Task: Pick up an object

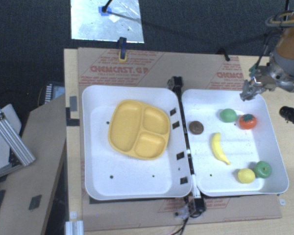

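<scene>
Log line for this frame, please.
hand: above right bin's far edge, nothing held | nearest: tomato, green ball | left bin: yellow tray

The left bin (pixel 95 180) holds a divided plate (pixel 138 129); the right bin (pixel 272 131) holds a banana (pixel 219 149) centrally, a tomato (pixel 247 121) behind it, and a lemon (pixel 245 176) in front.

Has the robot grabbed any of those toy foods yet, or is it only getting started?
Nothing looks picked yet. The gripper sits above the right white bin's far corner. The yellow banana, red tomato, pale green ball, brown disc, yellow lemon and green apple all lie inside. Descent, grasp and lift remain.
</scene>
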Motion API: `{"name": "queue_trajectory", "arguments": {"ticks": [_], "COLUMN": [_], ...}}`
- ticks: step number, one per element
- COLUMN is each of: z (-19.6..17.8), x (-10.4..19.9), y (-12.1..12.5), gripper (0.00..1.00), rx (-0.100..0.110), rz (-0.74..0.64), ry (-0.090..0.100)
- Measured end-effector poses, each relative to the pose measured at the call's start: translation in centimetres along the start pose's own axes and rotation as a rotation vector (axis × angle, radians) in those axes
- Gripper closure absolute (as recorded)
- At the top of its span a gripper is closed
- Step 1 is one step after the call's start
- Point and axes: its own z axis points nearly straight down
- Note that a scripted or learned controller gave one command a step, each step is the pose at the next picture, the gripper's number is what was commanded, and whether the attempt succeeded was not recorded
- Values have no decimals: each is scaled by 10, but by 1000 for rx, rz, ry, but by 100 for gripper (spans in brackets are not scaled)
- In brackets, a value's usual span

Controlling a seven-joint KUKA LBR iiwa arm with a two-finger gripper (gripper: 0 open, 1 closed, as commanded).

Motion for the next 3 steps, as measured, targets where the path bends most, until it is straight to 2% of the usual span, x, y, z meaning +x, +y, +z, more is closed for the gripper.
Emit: {"name": "queue_trajectory", "arguments": {"ticks": [1, 2, 3], "z": [1, 11, 1], "x": [51, 98, 154], "y": [-15, -18, -27], "gripper": [100, 100, 100], "rx": [6, 6, 6], "rz": [-4, -5, -6], "ry": [4, 4, 4]}}
